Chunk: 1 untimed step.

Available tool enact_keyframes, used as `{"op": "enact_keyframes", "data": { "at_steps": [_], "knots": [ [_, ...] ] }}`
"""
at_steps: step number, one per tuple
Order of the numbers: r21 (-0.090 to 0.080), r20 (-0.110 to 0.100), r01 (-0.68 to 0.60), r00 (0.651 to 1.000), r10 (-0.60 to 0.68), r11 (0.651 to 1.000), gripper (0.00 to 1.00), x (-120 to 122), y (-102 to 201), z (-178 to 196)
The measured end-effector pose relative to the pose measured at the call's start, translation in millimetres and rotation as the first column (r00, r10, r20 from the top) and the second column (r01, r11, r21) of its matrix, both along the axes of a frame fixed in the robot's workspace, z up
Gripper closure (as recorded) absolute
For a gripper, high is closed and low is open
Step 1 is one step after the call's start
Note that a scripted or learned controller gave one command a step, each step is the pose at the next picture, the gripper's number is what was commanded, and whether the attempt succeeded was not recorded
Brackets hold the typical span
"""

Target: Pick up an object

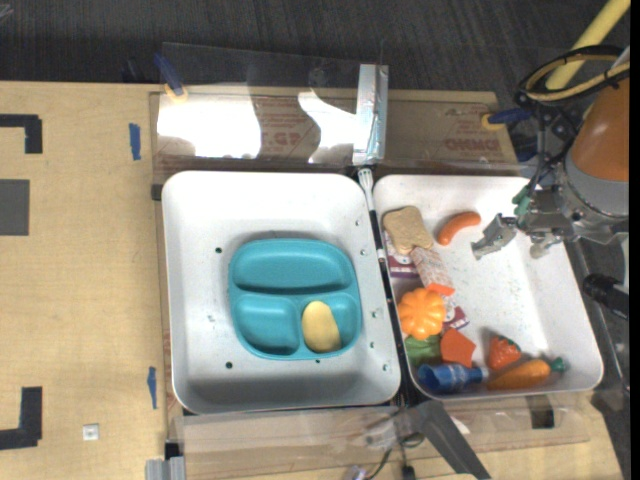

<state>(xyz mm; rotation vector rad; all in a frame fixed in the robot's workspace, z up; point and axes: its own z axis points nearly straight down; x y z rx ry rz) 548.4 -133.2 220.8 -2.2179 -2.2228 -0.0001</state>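
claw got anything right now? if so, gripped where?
Nothing held. The claw hangs over the right bin with bare white floor between its fingers; the nearest item, a small sausage, lies apart to its left.

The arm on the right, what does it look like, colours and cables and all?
The arm is grey metal with an orange band above the wrist. Yellow and black cables loop beside it. Its pincer is small, silvery grey, with two short fingers.
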Motion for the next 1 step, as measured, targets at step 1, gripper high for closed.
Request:
{"op": "enact_keyframes", "data": {
  "at_steps": [1],
  "knots": [
    [-0.004, 0.008, -0.286, 0.958, 0.286, 0.958, 0.00, 52.5, -17.5, -132.8]
  ]
}}
